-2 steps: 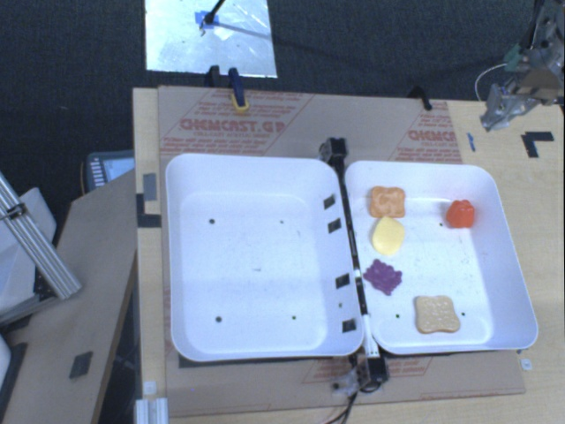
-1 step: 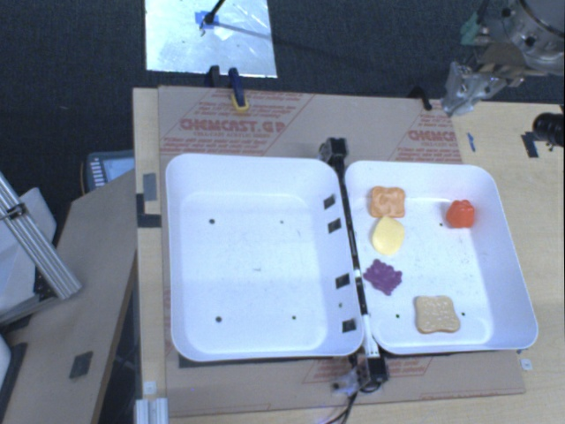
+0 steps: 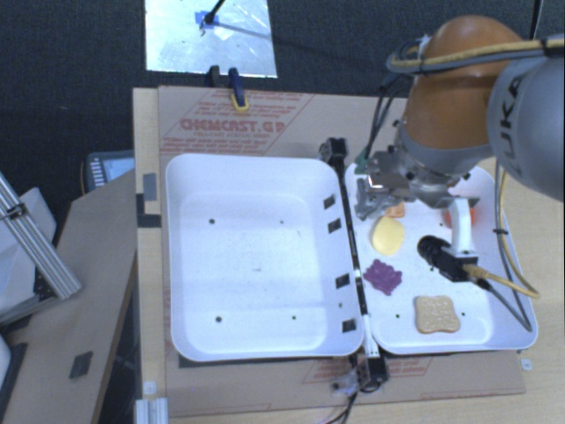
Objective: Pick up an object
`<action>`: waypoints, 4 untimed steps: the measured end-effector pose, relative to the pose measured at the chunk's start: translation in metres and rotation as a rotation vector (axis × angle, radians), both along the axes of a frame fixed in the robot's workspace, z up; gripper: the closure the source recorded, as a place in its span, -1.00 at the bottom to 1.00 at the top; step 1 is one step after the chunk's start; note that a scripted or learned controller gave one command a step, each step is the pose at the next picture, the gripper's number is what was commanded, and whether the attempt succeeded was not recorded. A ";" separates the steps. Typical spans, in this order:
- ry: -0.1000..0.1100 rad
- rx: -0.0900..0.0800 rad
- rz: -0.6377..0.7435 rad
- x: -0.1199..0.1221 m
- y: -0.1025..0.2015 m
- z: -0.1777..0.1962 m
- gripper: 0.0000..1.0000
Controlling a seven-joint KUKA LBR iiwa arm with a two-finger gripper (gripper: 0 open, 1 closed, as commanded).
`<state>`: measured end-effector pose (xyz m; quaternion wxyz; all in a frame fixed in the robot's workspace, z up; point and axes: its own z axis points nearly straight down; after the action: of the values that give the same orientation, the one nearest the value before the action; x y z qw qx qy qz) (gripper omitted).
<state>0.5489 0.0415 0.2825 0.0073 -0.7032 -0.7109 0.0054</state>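
The right bin (image 3: 503, 321) holds a pale yellow rounded piece (image 3: 387, 235), a purple bunch of grapes (image 3: 383, 276) and a slice of toast (image 3: 436, 314). A small orange thing (image 3: 396, 210) peeks out from under the wrist, mostly hidden. My gripper (image 3: 369, 200) hangs low over the bin's far left part, just above and left of the yellow piece. Nothing is visibly held by it. The grey and orange arm covers the bin's far right corner.
The left bin (image 3: 181, 237) lies beside the right one, with a black clipped divider (image 3: 346, 237) between them. Both rest on a cardboard sheet (image 3: 234, 122). A shiny square plate (image 3: 210, 25) lies beyond the bench.
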 end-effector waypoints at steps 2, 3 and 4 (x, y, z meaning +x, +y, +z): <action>-0.021 0.000 -0.003 -0.064 0.064 0.065 1.00; -0.035 0.003 -0.004 -0.061 0.084 0.195 1.00; -0.023 0.001 0.000 -0.059 0.154 0.210 1.00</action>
<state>0.4903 0.1950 0.4930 -0.0006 -0.7032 -0.7110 -0.0029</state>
